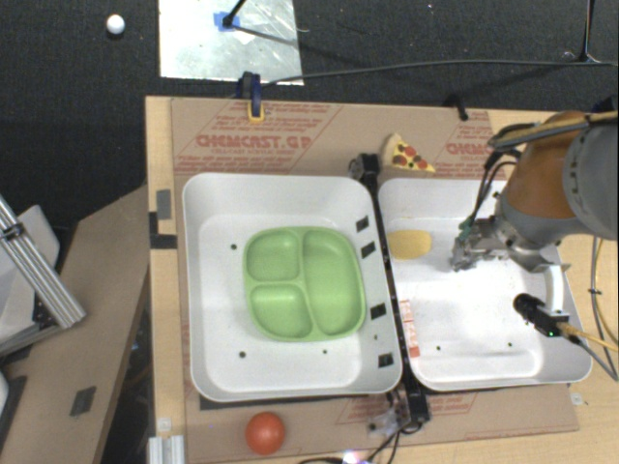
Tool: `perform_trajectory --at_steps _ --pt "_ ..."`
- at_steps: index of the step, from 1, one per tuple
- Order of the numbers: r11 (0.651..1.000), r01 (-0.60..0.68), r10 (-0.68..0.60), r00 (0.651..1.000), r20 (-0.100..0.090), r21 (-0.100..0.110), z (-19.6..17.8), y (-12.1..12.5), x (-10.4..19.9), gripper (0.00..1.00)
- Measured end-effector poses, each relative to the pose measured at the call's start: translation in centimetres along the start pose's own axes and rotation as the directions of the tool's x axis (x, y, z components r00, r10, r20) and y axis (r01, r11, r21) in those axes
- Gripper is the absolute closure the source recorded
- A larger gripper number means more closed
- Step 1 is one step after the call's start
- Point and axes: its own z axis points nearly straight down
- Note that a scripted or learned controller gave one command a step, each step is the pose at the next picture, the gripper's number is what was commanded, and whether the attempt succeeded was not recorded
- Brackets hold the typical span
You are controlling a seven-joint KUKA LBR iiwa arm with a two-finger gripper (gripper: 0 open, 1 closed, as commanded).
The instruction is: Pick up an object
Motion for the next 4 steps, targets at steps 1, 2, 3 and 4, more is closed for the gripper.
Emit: perform_trajectory --at_steps 1,2,3,4 --pt "1.0 0.003 -0.003 1.0 0.0 -0.001 -4.5 -0.3 0.3 1.0" --pt "1.0 0.003 -0.003 1.0 0.001 -0.005 -11.0 -0.4 0.2 1.0" --pt "1.0 0.004 -0.004 1.0 0.001 -0.005 -17.4 -0.2 0.0 1.0" --pt "1.0 0.009 -0.009 1.0 -0.002 0.002 -17.2 0.3 5.4 1.0"
